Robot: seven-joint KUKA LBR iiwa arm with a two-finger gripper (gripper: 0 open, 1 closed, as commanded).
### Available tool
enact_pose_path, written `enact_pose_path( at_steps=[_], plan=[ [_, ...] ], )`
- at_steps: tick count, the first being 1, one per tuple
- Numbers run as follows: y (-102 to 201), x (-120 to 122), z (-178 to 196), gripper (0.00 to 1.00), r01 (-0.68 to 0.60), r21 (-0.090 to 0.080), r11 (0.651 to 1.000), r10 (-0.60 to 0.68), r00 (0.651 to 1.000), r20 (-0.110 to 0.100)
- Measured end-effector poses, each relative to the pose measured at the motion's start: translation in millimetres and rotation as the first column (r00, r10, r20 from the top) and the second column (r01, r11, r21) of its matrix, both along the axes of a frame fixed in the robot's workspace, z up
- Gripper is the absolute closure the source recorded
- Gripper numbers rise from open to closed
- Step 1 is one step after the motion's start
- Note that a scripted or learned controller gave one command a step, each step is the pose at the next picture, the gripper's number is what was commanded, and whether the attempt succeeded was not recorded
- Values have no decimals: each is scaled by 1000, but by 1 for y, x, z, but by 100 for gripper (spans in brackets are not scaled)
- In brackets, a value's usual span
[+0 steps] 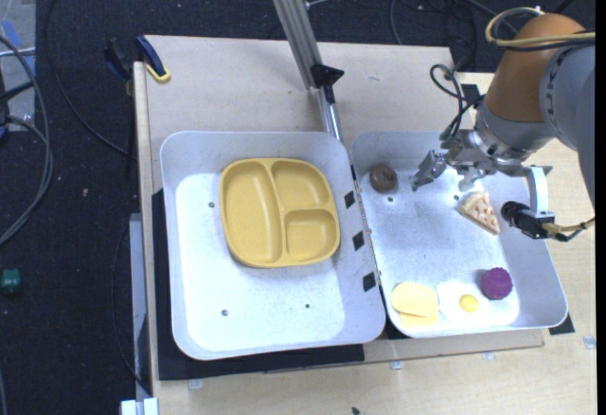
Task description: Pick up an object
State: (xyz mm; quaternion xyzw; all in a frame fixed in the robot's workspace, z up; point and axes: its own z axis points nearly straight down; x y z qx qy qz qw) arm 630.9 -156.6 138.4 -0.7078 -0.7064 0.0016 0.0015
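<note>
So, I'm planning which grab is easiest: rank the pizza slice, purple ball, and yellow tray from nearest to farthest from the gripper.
From the gripper:
1. Pizza slice, just below it, right bin.
2. Purple ball, right bin's near corner.
3. Yellow tray, in the left bin.

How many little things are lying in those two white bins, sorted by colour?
Yellow: 3, the divided tray, a pale slice, a yolk-topped egg
Brown: 1, a round lump
Purple: 1, a ball
Tan: 1, a wedge
Total: 6
</note>
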Motion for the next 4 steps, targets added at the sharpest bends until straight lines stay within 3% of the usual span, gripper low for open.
enact_pose_path(
  at_steps=[1, 2, 4],
  plan=[
    [1, -1, -49, 0, -1, 0, 1000, 1, 1000, 1],
    [0, 1, -35, 100, -1, -2, 1000, 1, 1000, 7],
    [8, 7, 54, 100, -6, -1, 1000, 6, 1000, 11]
  ],
)
